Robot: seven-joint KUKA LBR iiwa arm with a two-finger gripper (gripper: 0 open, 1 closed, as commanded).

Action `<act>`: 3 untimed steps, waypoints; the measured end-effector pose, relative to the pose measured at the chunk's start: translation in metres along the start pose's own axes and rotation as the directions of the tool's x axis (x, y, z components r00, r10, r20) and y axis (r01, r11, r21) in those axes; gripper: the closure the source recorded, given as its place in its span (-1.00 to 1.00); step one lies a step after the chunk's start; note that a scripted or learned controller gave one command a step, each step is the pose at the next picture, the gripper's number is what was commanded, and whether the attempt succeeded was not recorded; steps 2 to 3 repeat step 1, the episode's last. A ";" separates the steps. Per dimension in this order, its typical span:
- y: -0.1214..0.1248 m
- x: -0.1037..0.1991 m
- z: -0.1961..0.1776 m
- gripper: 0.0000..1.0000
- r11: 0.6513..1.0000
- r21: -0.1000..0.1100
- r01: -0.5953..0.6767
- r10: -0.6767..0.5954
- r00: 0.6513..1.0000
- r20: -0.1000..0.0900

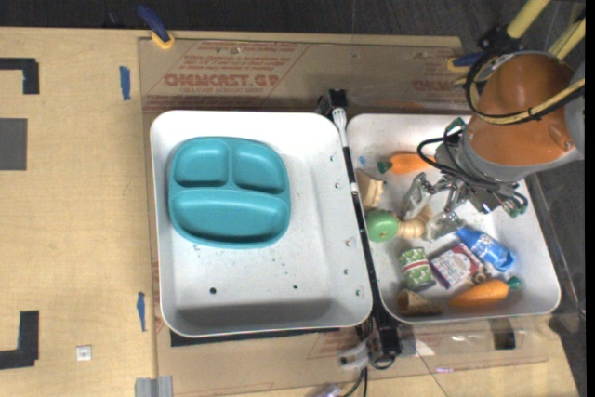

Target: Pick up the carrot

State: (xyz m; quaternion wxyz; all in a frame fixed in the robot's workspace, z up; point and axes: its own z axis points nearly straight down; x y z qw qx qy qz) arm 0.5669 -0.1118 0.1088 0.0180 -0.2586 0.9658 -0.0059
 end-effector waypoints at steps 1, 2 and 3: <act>0.001 0.001 0.001 -1.00 1.000 -0.002 0.000 0.000 1.000 -0.002; 0.001 0.001 0.001 -1.00 1.000 -0.002 0.000 0.000 1.000 -0.002; 0.001 0.001 0.001 -1.00 1.000 -0.002 0.000 0.000 1.000 -0.002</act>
